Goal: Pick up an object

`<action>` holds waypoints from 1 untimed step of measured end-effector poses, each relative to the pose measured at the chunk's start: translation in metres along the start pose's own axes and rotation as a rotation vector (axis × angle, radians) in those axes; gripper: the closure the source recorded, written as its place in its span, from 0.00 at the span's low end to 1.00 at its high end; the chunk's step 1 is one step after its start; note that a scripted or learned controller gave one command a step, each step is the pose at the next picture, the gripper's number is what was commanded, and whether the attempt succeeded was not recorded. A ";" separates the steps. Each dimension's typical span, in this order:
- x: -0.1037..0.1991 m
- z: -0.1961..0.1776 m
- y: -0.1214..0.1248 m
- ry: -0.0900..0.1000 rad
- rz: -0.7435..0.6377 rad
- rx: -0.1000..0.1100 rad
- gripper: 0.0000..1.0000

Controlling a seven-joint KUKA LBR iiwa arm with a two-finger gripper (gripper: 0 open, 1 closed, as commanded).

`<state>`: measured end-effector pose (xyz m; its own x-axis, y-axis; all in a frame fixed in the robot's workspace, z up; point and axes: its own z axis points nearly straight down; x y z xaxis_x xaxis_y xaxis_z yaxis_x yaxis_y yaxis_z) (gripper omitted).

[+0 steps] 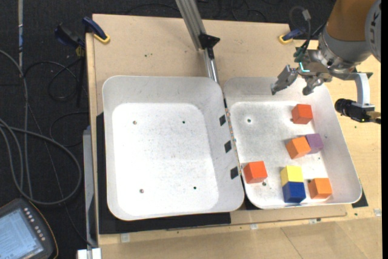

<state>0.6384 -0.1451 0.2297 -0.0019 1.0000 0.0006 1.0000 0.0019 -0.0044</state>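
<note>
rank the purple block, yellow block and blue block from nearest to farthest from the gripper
From the gripper, at the right bin's far edge:
1. purple block, mid-right of the bin
2. yellow block, nearer the front
3. blue block, at the front rim

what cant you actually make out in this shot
- Arm: cut off by the camera view's right and top edges.
- Blue block: its upper part is hidden by the yellow block.
- Tablet: cut by the bottom left corner, screen too small to read.
</note>
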 end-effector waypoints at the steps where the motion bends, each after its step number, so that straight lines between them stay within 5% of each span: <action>1: 0.000 -0.003 0.000 -0.001 -0.001 -0.003 0.00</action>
<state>0.6388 -0.1450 0.2322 -0.0030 1.0000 -0.0005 1.0000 0.0030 -0.0014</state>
